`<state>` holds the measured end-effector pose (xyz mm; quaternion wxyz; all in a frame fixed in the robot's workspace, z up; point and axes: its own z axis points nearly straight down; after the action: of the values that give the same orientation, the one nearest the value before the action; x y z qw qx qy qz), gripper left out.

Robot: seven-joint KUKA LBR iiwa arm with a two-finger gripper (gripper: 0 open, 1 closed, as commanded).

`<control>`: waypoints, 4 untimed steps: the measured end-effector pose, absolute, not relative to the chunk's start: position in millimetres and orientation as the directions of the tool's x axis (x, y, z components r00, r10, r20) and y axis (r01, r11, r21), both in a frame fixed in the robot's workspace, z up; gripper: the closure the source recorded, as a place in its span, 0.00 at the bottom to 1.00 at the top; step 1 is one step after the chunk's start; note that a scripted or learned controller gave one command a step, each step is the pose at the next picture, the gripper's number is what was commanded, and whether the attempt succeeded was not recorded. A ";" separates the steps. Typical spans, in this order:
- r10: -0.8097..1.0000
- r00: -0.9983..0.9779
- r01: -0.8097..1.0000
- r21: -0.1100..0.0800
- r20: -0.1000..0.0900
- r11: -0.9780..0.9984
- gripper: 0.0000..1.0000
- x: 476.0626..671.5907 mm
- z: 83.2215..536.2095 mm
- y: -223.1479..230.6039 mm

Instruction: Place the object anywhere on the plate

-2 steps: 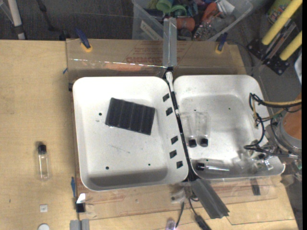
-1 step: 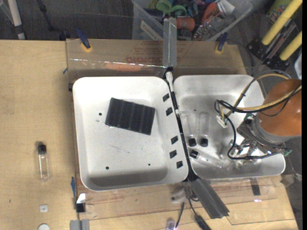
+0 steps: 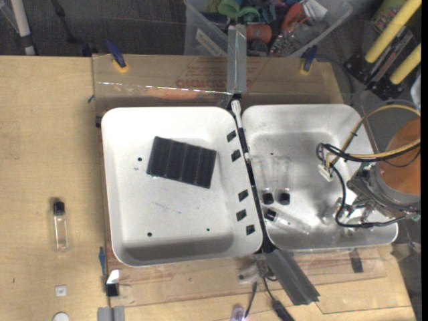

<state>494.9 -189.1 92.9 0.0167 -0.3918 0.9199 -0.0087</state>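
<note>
A black ribbed rectangular plate (image 3: 182,161) lies flat in the left bin (image 3: 127,246), towards its back. My gripper (image 3: 275,196) is low in the right bin (image 3: 301,122), near the divider, well to the right of the plate. Its clear fingers end in dark tips (image 3: 267,196) that stand a little apart, so it is open, with nothing visible between them. A small clear, shiny piece (image 3: 294,223) lies on the bin floor just in front of the gripper; I cannot tell what it is. The arm's orange band (image 3: 401,162) is at the right edge.
A raised divider with black tabs (image 3: 241,176) separates the two bins. Cables (image 3: 341,156) loop over the right bin beside the wrist. A small vial (image 3: 60,225) lies on the wooden bench to the left. A tub of toys (image 3: 267,9) stands behind the bins.
</note>
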 end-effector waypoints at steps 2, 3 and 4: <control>-0.716 -0.697 -0.716 -0.036 -0.026 0.698 1.00 492.0 94.2 -174.9; -0.965 -0.263 -0.965 -0.019 -0.005 0.263 1.00 512.4 91.0 -131.6; -0.946 -0.324 -0.946 -0.009 -0.002 0.324 1.00 524.7 90.1 -127.2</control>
<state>524.7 -127.2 90.1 0.0033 -0.5815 0.8135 -0.0030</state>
